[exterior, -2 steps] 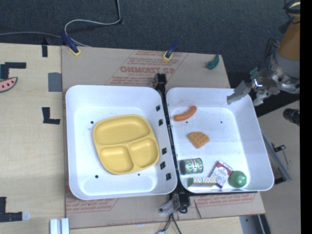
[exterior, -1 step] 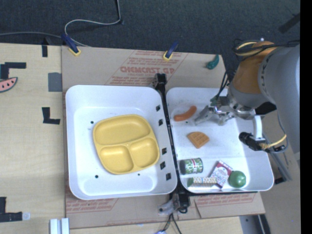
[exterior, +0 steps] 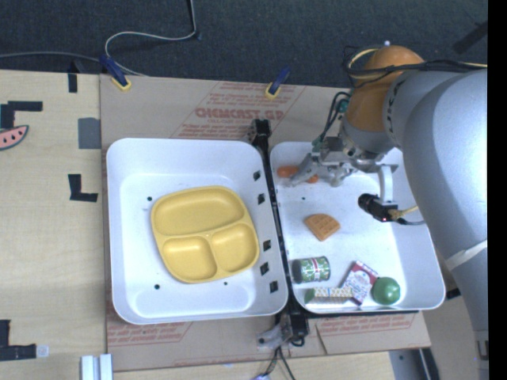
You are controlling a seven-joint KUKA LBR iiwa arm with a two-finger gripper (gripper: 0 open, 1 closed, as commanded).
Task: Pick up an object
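Partly hidden orange piece (exterior: 287, 170) under tool (exterior: 303, 172), fingers unclear

Grey arm (exterior: 444, 172) entering from the right edge, its broad rounded body sweeping up and bending leftward. Orange band (exterior: 380, 85) capping the bend just above the wrist. Wrist angled downward and to the left, cables looping beside it. Hand (exterior: 305, 172) at the lowest, leftmost tip, low over the upper left of the right bin; finger state too blurred to tell
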